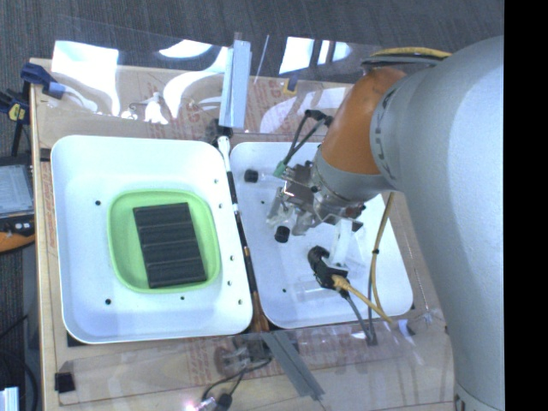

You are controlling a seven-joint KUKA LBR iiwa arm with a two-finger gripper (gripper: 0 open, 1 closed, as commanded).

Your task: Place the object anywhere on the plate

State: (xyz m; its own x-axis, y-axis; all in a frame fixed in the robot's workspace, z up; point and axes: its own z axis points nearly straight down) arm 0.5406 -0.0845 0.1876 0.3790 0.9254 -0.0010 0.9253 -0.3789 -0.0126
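Note:
A dark grey ribbed rectangular block (169, 245) lies flat in the middle of the light green plate (122, 255), which sits in the left white bin (73, 169). My gripper (285, 219) hangs over the right bin (282, 302), near its left-centre and low above the floor. It is well to the right of the plate and the block. Nothing shows in its grasp.
The raised rims of the two bins meet in a ridge (237, 229) between the gripper and the plate. A small black knob (251, 176) sits near the right bin's upper left corner. The grey arm with its orange band (368, 135) covers the right bin's far right side.

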